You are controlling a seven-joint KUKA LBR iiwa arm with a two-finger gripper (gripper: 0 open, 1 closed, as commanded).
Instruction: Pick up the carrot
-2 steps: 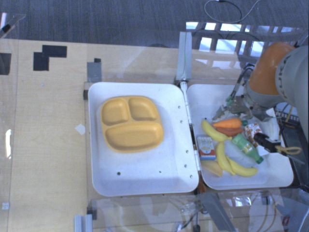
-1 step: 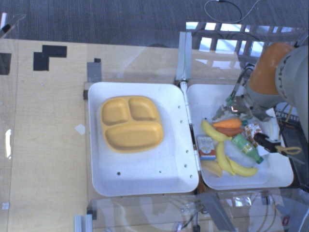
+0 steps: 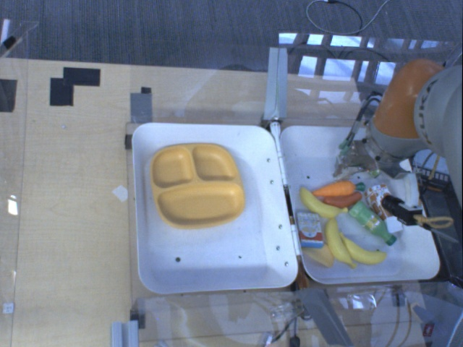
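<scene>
Carrot not yet lifted; the grasp is left to do.

The arm [image 3: 427, 107] reaches over the right bin [image 3: 311, 150]; its hand [image 3: 354, 161] hangs just above the carrot [image 3: 337, 189], its spread impossible to tell; the carrot lies mid-bin, touching a banana [image 3: 318, 203].

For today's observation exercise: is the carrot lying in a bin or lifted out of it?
In the bin. The carrot lies flat in the right bin, against a banana, with the gripper just above it.
</scene>
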